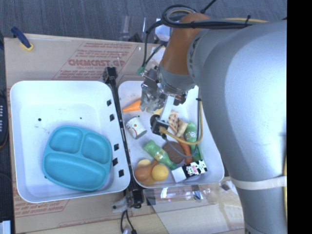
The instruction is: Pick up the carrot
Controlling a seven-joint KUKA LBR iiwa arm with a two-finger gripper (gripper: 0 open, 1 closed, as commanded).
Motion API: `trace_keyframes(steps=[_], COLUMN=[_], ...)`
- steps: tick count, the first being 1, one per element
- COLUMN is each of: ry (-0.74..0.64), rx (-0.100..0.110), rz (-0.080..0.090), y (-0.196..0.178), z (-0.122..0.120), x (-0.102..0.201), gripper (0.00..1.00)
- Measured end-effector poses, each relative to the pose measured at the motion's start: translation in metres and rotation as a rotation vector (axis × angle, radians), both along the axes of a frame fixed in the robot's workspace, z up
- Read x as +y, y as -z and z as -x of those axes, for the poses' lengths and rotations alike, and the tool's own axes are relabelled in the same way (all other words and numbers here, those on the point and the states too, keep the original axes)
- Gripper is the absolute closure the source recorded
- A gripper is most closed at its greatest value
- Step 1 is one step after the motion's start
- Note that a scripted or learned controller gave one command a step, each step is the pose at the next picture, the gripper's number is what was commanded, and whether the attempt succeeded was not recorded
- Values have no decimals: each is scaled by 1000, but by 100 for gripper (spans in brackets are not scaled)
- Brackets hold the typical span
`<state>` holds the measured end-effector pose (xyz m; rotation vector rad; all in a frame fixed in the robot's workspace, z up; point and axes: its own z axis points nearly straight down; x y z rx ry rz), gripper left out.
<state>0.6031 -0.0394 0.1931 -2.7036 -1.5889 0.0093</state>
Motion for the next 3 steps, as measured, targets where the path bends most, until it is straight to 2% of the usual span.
trace_keyframes(steps=[1,2,3], ry=[2,195,111], rx=[4,3,6], rz=[1,4,-1], y=[2,2,38], z=[1,-16,-12], x=[-1,-17,-51], gripper=[0,0,0])
